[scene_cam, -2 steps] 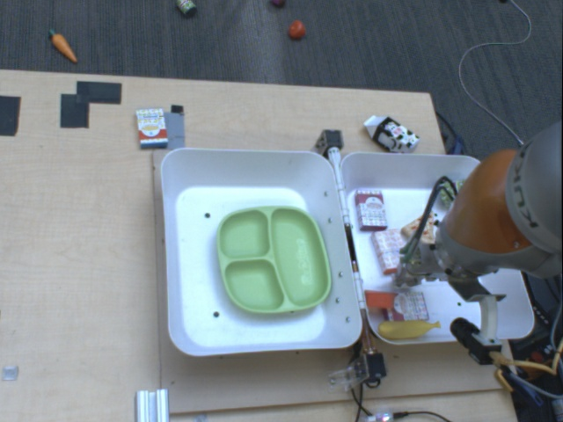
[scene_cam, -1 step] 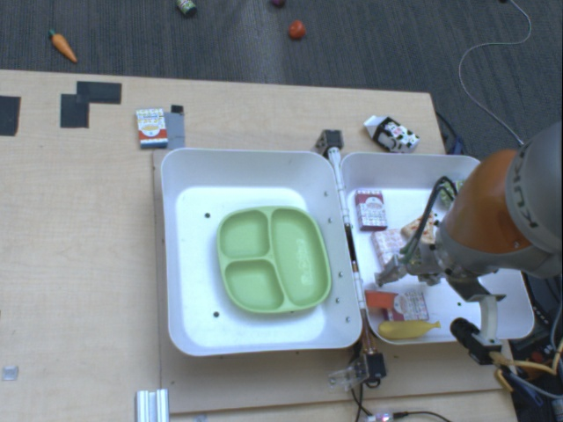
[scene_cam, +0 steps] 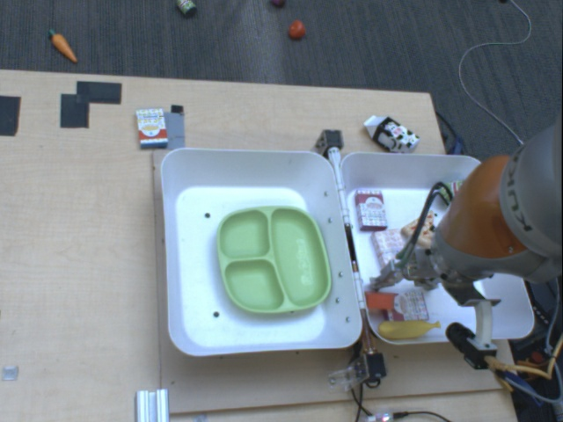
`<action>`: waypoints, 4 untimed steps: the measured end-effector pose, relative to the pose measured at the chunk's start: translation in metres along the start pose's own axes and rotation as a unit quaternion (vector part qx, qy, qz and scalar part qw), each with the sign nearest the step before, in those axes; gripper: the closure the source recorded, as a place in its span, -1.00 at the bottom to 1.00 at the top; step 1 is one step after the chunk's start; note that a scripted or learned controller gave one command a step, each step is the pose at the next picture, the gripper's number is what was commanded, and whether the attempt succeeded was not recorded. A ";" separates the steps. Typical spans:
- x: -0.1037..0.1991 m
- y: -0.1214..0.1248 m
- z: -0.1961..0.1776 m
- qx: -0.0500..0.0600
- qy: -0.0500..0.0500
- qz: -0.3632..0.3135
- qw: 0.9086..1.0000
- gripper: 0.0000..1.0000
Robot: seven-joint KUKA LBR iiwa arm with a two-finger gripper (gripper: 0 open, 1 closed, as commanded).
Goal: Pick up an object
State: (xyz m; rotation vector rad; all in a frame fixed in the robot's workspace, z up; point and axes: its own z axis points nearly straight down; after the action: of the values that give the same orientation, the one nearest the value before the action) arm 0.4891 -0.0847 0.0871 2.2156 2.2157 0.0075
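From above, the left shallow white bin (scene_cam: 180,262) holds a pale green plastic plate with 3 compartments (scene_cam: 274,259), while the right white bin (scene_cam: 519,322) holds a small red carton (scene_cam: 370,209) at its far side and a yellow banana (scene_cam: 408,329) at its near edge. The grey arm with the orange band (scene_cam: 493,222) reaches over the right bin from the right, its gripper (scene_cam: 398,275) low above a red and white packet (scene_cam: 398,304) near the wall between the 2 bins. Whether the tool is wide, narrow or holding anything I cannot tell.

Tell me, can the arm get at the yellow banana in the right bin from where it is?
Probably yes. The banana lies uncovered at the near edge of the right bin, just below the gripper; only the close bin wall might hamper the approach.
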 end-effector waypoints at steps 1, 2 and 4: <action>0.001 0.002 -0.011 -0.003 0.000 -0.002 1.000 1.00; 0.001 0.002 -0.011 -0.003 0.000 -0.001 1.000 -1.00; -0.002 0.003 -0.011 -0.003 0.001 -0.002 1.000 1.00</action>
State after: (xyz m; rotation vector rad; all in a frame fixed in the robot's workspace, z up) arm 0.4915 -0.0870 0.0985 2.2076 2.2187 0.0155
